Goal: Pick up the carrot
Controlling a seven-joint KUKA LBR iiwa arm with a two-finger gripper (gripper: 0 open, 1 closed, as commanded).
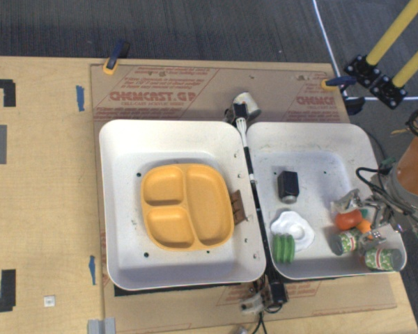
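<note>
Camera view: gripper [368, 223] is down in the right bin [313, 152] at its right side, right over the carrot [351, 220]; can't tell how its pincer stands or if it has anything. Looks like the grasp step; next it must close squarely on the carrot. Cans [366, 250] crowd just below. Black block [288, 185], white-green item [289, 236] nearby; yellow divided plate [187, 204] in left bin [125, 152].

Arm [412, 169] cut off at right edge.
</note>
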